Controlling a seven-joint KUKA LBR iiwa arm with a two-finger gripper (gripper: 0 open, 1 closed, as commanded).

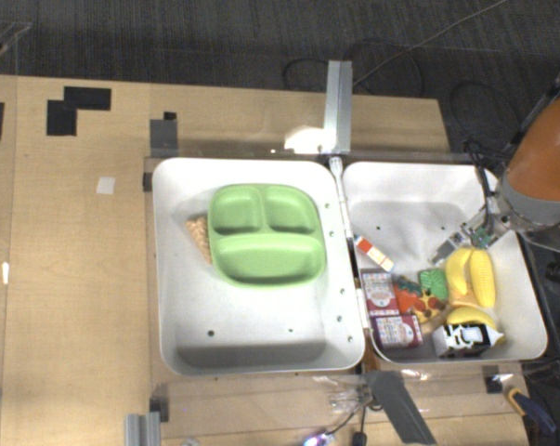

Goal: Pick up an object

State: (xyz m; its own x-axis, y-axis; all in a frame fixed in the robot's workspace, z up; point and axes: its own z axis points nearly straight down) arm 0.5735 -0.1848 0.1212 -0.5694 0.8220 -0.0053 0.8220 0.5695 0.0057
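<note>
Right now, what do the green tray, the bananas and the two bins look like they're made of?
The green tray looks like moulded plastic with a matte finish: even colour, rounded compartment edges. The bananas appear to be smooth plastic toys, uniformly yellow, though real fruit can't be ruled out. The left bin and right bin look like thin, slightly glossy white plastic, with soft highlights and rounded corners.

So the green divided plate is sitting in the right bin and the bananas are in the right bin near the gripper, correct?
Not quite. In the camera view the green divided plate lies in the left bin, not the right one. The rest holds: the bananas are in the right bin, just below the gripper.
</note>
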